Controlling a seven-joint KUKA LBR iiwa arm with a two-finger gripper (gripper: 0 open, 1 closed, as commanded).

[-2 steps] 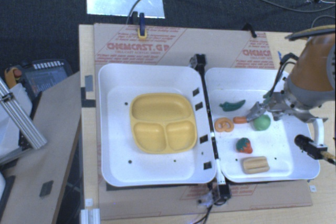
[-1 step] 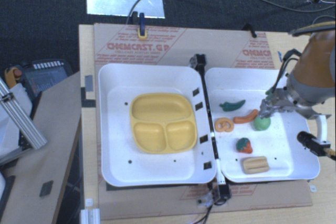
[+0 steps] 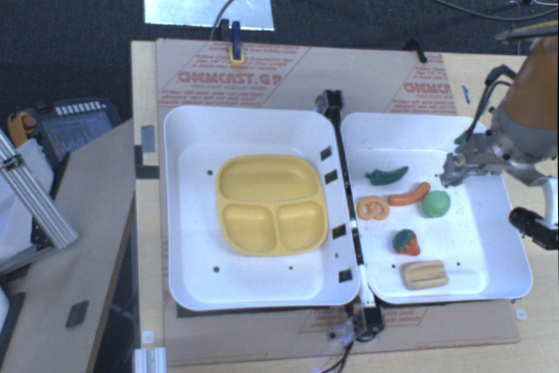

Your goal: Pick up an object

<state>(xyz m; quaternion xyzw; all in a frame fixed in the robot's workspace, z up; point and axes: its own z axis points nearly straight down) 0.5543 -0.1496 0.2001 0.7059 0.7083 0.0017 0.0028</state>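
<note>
The claw [image 3: 454,168] hangs over the right bin [image 3: 502,231] on the desk [image 3: 144,214]; whether it is open or closed cannot be told. Just left and below it lies an orange sausage [image 3: 409,195], slim, its long axis rising toward the claw. A green ball [image 3: 436,203] sits directly below. The bin's right half near the rim lies bare.
</note>
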